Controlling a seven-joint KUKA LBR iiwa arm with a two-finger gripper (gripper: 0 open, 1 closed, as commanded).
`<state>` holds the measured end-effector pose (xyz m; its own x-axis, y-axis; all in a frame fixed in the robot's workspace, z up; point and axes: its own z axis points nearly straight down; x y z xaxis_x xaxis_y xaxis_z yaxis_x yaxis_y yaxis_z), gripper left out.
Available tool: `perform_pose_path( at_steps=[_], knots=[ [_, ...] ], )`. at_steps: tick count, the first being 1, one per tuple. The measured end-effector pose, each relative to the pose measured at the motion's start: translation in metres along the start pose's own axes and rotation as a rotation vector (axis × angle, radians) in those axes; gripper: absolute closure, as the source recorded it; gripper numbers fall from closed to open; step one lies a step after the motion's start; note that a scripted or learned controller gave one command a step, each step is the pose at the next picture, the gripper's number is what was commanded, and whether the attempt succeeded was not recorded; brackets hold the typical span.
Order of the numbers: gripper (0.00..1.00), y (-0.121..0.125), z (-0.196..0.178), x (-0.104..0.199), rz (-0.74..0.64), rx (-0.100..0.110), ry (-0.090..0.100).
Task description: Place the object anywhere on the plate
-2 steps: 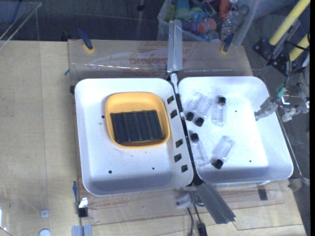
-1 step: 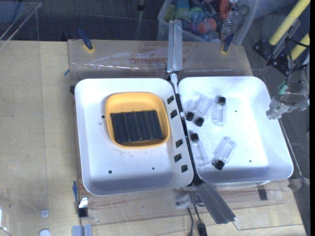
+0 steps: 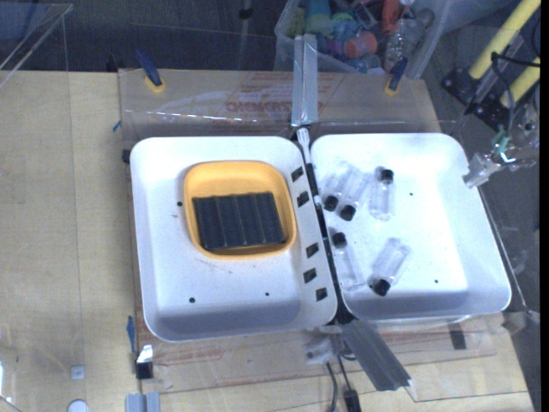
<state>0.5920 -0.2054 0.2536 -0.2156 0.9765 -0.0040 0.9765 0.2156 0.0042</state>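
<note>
A single fixed camera looks down at a slant from above the pale wooden surface [image 3: 60, 230], far enough back to take in both shallow white plastic bins: the left bin [image 3: 159, 299] and the right bin [image 3: 463, 264]. The near edge lies at the bottom, and a clear plastic tub of coloured toys [image 3: 360, 15] sits at the far top.

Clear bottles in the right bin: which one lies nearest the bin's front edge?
The bottle at the lower middle of the right bin, black cap pointing toward the front edge. It lies apart from the others, which cluster higher up near the divider.
</note>
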Motion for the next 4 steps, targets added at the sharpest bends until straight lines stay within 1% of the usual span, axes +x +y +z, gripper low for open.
perform_pose_path(
  at_steps=[1,2,3,4],
  knots=[
    [1.00,0.044,0.037,-0.026,-0.163,-0.001,0.000],
    [1.00,0.063,0.005,-0.030,-0.395,-0.002,-0.001],
    [1.00,0.072,0.006,-0.032,-0.670,-0.004,-0.002],
    [1.00,0.061,0.034,-0.030,-0.897,-0.001,0.004]
  ],
)
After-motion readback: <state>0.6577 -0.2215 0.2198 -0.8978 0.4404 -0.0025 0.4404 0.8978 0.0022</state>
